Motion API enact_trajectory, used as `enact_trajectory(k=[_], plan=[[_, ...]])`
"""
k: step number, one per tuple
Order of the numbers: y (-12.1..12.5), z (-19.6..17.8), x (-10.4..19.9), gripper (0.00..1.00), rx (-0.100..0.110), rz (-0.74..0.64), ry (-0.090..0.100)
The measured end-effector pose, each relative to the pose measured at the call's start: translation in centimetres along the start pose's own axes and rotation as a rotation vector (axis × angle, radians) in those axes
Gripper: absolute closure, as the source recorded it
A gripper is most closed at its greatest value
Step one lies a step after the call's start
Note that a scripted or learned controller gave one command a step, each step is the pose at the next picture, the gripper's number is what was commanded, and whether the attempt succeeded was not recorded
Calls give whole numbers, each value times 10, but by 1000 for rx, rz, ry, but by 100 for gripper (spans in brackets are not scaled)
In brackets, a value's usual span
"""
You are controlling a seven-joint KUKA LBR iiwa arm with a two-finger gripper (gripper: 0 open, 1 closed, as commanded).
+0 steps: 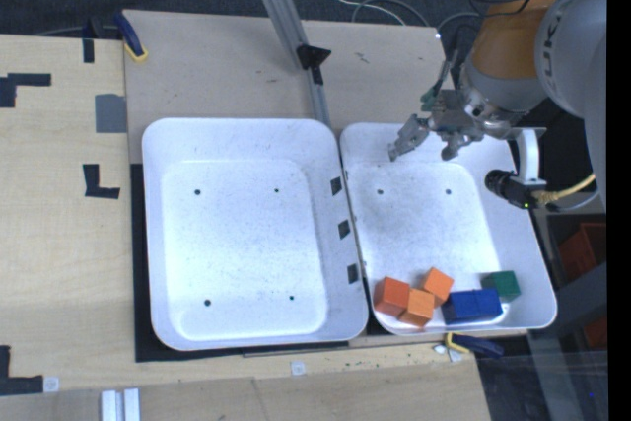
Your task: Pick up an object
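My gripper (427, 146) hangs over the far end of the right bin (513, 232), its two fingers spread apart with nothing between them. At the near end of that bin lie the objects: three orange cubes (414, 296), a blue block (472, 307) and a small green block (504, 284). They are bunched against the bin's front rim, well below the gripper in the view.
The left bin (158, 212) stands beside the right one, with black clips along the shared edge. A slanted metal rail (281, 0) rises behind the bins. A blue-and-yellow clamp (132, 38) sits at the board's far left corner.
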State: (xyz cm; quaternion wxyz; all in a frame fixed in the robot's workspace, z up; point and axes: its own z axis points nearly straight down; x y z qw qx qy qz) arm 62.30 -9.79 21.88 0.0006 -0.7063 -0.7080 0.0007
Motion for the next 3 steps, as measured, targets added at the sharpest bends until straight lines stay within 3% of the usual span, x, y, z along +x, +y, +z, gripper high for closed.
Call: enact_trajectory(k=[1,2,3], plan=[[-72,-7,-92,0,2,12,-4],[-110,-4,-58,0,0,1,0],[-105,-66,-15,0,-7,-3,0]])
